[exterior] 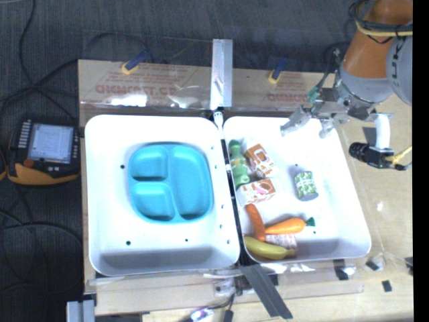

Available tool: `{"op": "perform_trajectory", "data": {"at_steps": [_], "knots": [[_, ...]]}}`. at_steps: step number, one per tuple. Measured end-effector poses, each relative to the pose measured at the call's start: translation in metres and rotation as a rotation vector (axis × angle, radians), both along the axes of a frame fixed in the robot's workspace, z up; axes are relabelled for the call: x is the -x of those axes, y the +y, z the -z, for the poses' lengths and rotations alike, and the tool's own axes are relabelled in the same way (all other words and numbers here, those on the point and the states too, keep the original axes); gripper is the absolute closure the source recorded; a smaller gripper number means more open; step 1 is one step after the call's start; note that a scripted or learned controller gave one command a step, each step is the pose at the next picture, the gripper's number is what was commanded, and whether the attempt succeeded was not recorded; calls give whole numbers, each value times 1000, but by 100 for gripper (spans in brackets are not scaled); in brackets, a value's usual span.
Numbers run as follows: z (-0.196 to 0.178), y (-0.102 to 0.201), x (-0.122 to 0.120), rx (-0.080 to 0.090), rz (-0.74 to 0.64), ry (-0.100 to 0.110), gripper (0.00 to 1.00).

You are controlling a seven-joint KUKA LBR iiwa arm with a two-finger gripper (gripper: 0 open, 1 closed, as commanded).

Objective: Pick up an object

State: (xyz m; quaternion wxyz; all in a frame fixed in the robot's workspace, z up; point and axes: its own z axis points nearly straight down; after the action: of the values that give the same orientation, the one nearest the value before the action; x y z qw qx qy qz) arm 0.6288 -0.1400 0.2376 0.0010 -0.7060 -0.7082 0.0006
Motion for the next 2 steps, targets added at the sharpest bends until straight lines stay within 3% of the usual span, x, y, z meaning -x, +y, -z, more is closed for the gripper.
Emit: {"op": "perform_trajectory", "data": {"at_steps": [1,2], "knots": [[85,40,18,0,-29,1,0],[137,36,-1,11,-147,-14,0]]}}
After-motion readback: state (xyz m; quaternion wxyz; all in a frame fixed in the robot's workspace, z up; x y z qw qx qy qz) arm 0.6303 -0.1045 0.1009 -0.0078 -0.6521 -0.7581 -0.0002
